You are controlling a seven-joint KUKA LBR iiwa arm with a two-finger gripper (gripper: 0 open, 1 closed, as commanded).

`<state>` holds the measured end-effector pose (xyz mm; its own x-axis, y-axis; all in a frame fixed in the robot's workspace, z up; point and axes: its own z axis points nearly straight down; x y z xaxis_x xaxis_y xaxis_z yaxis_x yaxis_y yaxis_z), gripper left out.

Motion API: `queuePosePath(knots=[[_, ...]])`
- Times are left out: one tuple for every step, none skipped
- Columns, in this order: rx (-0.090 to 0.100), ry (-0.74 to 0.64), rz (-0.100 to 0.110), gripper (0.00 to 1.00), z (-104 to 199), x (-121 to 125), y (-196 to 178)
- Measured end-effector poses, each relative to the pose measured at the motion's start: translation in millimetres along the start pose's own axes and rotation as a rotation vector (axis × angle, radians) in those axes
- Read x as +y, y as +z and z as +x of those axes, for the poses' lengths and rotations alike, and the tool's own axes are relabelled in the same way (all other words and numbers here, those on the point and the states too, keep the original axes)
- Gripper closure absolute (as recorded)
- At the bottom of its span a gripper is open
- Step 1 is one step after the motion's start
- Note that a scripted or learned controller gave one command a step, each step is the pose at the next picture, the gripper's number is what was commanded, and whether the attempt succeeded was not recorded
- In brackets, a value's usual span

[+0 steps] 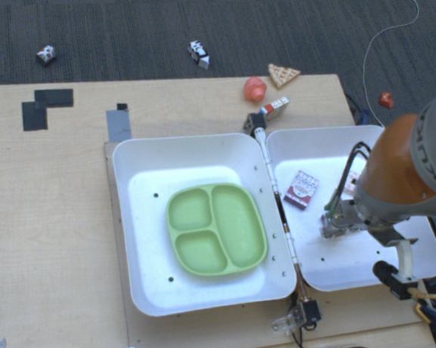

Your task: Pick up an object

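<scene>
Just left of the hand (334, 224) lies a small box (302, 189).

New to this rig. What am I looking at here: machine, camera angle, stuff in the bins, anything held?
One camera looks down at a slant on a wooden bench with two shallow white bins. The left white bin holds a light green three-compartment plastic tray. The right white bin holds a small red and white card packet. The grey robot arm with an orange band reaches in from the right; its pincer sits low over the right bin, below and right of the packet. Nothing is visibly between its fingers. A red ball and a pizza-slice toy lie beyond the bins.
</scene>
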<state>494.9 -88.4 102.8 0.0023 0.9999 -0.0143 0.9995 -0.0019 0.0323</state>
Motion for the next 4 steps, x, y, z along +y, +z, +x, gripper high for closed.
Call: queuePosePath(knots=[[0.000, -0.001, 0.000, 0.00, 0, 0, 0], [0.002, 0.000, 0.008, 0.00, -2, -3, 13], [0.001, -0.001, 0.001, 1.00, -3, 0, 0], [0.001, -0.001, 0.002, 0.00, -3, 0, 1]])
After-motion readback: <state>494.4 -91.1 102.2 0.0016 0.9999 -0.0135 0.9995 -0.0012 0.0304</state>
